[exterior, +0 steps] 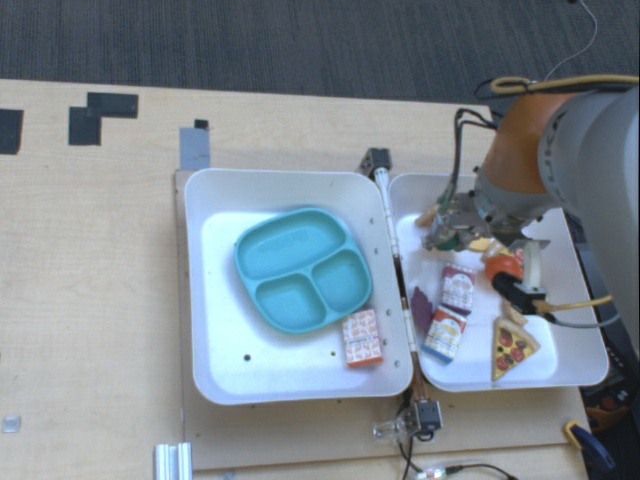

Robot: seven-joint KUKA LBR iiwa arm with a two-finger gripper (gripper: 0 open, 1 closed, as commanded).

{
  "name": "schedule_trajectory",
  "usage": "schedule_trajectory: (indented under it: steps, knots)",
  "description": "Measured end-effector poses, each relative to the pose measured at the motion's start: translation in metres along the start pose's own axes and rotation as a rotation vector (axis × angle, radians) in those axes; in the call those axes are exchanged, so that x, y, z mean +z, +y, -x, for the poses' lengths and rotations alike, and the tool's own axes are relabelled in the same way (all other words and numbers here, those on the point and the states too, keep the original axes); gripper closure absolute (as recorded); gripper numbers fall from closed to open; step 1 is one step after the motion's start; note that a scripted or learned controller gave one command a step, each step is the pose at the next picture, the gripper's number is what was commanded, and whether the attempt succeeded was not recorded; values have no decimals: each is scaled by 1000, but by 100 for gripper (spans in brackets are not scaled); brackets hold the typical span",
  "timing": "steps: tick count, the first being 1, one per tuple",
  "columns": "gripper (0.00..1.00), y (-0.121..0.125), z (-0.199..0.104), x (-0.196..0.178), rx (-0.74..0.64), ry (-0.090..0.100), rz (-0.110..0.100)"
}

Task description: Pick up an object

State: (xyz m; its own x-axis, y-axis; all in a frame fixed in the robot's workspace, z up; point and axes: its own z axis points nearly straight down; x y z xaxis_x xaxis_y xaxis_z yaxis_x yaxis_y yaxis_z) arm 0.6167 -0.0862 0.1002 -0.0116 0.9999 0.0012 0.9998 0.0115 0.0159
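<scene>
I'm looking at a robotics lab: pale wooden bench [90, 268], clamped shallow white plastic bins [200, 298], loose black cables [590, 28].

A teal divided plate [302, 268] fills the left bin's [200, 298] middle, leaving open floor along its lower edge beside a small box [362, 339]. The right bin [590, 373] is crowded with cartons [457, 290], a pizza slice [512, 346] and the arm [560, 148].
</scene>
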Motion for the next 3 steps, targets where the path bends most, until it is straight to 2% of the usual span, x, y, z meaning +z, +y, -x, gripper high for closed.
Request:
schedule_trajectory:
  steps: [1, 2, 3]
  knots:
    - [100, -94, -30, -86, 9, 0, -14]
    - [100, -127, -37, -112, 10, 0, -15]
    - [100, -126, -98, -112, 6, 0, -14]
